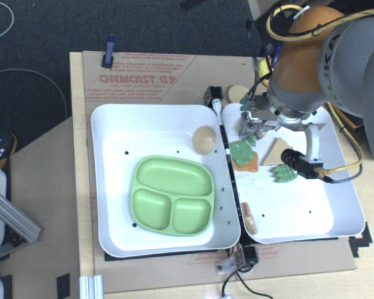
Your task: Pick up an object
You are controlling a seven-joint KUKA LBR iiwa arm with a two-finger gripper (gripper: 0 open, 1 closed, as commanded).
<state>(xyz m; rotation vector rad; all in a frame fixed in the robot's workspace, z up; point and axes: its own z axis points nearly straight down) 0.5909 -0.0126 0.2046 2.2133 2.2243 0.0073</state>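
Note:
My gripper [254, 128] hangs over the far left corner of the right bin [311, 220], on the grey arm with its orange band. Just below and in front of it lies an orange block with a green leafy top [244, 157], close to the bin's left wall. A tan wedge [275, 152] lies to its right. Beside the wedge, a small green toy [285, 174] sits next to a black part on a cable. A little brown piece [248, 217] rests near the front left of that bin. I see nothing held under the gripper.
The left bin [112, 129] holds a green divided plate [172, 194] and a beige ball [204, 139] near its far right corner. Behind the bins lie a black-and-white marker [213, 96] and a pale round item [237, 93]. A blue clip [108, 51] sits on the cardboard's far edge.

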